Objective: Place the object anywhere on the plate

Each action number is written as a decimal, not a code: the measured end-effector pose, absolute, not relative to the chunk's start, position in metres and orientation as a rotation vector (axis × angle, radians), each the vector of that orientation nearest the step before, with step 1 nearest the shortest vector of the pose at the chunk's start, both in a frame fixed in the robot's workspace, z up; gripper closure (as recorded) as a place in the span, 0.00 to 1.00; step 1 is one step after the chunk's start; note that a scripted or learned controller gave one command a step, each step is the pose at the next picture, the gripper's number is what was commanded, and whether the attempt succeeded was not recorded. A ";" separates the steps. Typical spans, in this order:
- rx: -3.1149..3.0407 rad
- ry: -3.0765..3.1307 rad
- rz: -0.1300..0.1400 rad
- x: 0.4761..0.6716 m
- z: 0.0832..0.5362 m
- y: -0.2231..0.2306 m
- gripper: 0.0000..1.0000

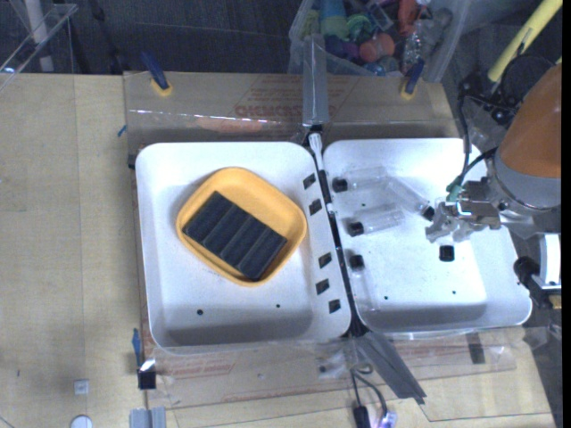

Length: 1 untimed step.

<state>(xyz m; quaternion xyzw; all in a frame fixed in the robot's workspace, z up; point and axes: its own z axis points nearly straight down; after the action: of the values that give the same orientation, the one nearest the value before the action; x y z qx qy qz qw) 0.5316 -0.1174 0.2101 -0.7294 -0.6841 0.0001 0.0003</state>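
A yellow plate (201,201) with rounded corners rests in the left bin (161,319). A black ridged slab (234,234) lies flat on it, covering most of its middle. My gripper (449,219) hangs over the right bin (401,283), near its right side, far from the plate. A small black block (446,253) sits on the bin floor just in front of the gripper, apart from it. Two clear plastic pieces (385,205) lie to the gripper's left in the same bin.
A row of black clips (321,259) runs along the divider between the bins. Behind the bench stands a clear tub of colourful toys (375,16). The arm's orange band (540,132) rises at the right edge.
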 end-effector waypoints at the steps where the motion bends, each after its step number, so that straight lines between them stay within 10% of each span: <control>1: -2.106 -2.334 0.000 0.589 0.204 -0.088 1.00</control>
<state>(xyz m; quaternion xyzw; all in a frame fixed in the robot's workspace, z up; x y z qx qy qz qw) 0.5891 -0.0883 0.2039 -0.6698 -0.7425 0.0000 -0.0009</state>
